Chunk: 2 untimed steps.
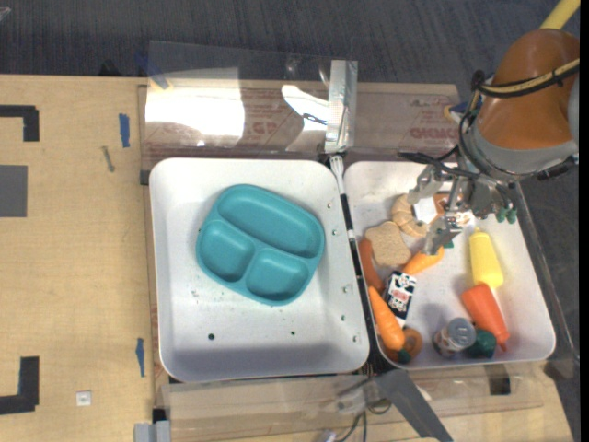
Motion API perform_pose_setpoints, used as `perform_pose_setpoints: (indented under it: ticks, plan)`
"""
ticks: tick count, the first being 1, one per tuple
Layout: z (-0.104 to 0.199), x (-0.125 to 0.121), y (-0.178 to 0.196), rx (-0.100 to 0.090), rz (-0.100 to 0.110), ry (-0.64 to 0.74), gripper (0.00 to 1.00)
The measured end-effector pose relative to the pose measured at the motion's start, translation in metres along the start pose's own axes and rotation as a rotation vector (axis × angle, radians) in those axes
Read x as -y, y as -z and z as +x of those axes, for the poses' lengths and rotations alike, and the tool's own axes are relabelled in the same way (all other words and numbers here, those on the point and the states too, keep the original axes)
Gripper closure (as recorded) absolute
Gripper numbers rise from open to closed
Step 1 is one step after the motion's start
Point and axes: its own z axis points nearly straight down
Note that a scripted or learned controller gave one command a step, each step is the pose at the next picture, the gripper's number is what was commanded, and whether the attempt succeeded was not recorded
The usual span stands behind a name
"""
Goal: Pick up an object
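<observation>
Teal tray (260, 241) in left bin (175, 330). Gripper (442, 212) low over right bin (538, 325), above bread (387, 244) and small carrot (424, 262); cannot tell its opening or any hold.

End effector (444, 212) low over right bin (538, 325); teal tray (260, 241) in left bin (175, 339).

Two white bins (170, 274), one teal plate (260, 243), three carrots (386, 320), one can (456, 336).

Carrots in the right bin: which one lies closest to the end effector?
The small carrot just below the end effector. The long carrot and the fat carrot lie farther down.
</observation>
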Motion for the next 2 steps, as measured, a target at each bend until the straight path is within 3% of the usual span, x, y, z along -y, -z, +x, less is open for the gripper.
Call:
perform_pose_setpoints:
  ticks: [1,2]
  plan:
    - [0.049,0.011,-0.082,0.004,0.001,-0.102,0.00]
    - [0.069,0.049,-0.099,0.006,0.003,-0.127,0.00]
